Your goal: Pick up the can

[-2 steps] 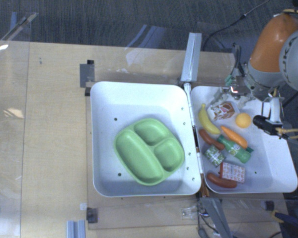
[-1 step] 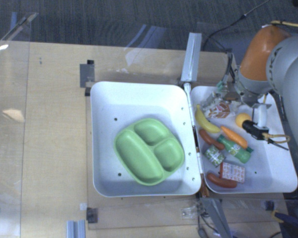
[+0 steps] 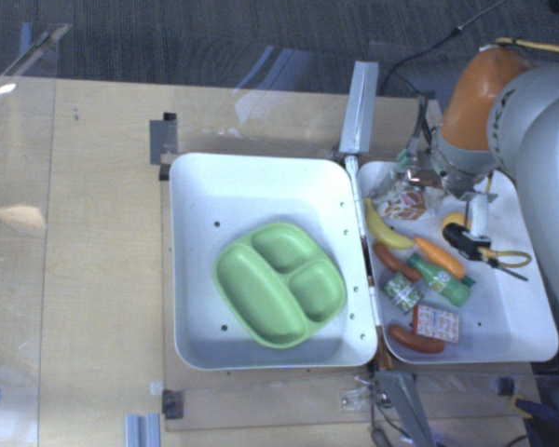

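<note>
Grey arm with the orange band reaches in from the right and hangs over the far corner of the right white bin, presumably staged above the clutter before a descent. Left white bin carries only a green three-compartment plastic tray, lying slantwise. Gripper sits just above a crinkled snack packet; whether it is spread or closed, or has hold of anything, cannot be told at this angle. Beside the packet lie a yellow banana, an orange carrot and a green bottle. Small green-patterned can, on its side near the bin's left wall, lies apart from the gripper, not yet picked.
</note>
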`<action>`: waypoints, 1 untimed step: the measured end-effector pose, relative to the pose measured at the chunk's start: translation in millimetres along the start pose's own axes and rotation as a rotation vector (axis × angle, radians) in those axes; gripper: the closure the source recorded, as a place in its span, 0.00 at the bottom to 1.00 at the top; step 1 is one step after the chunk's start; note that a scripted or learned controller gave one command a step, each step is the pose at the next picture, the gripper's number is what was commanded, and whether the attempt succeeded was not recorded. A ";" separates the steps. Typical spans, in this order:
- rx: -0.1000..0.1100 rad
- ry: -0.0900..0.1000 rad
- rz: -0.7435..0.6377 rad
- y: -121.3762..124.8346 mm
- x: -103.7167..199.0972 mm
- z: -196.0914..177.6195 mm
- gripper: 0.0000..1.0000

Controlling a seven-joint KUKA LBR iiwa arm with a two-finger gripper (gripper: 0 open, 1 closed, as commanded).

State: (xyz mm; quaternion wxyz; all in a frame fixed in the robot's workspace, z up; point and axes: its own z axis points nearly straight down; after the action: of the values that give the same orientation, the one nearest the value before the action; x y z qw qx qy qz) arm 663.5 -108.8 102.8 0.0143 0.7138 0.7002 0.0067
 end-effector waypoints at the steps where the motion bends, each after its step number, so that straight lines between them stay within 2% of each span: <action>1: -0.009 -0.004 -0.007 -3.7 10.0 -0.1 0.00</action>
State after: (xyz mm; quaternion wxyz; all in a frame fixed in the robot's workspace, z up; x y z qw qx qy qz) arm 659.9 -98.7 102.7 0.0189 0.7114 0.7025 0.0081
